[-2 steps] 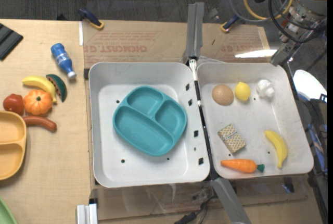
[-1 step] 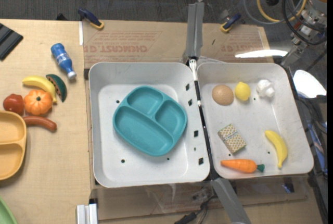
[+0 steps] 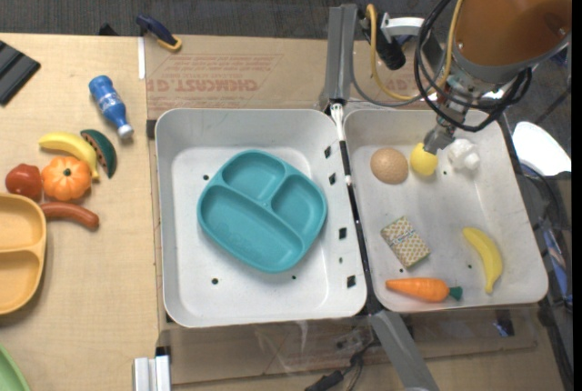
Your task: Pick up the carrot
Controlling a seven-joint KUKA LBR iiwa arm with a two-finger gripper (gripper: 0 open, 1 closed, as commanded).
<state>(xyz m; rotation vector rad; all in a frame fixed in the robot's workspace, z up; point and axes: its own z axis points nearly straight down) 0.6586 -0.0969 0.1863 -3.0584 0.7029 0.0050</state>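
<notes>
gripper (image 3: 437,142) hangs low in the upper part of the right bin (image 3: 523,225), just beside a yellow ball (image 3: 423,160); whether it is released or clenched i cannot tell. the carrot (image 3: 420,289) lies well apart at the bin's lower edge, untouched. approach step: next it must travel down-frame over the carrot.

The carrot (image 3: 417,288) is orange with a green tip, near the front wall of the white right bin (image 3: 523,198). Beside it in that bin lie a yellow banana (image 3: 483,256), a tan checkered block (image 3: 406,242), a beige egg (image 3: 389,165), a yellow ball (image 3: 423,160) and a white lump (image 3: 464,155). The white left bin (image 3: 173,225) holds a teal divided plate (image 3: 262,209). Left of that bin, the tan desk (image 3: 64,71) carries a blue bottle (image 3: 110,106) and an orange pumpkin (image 3: 66,179)
</notes>
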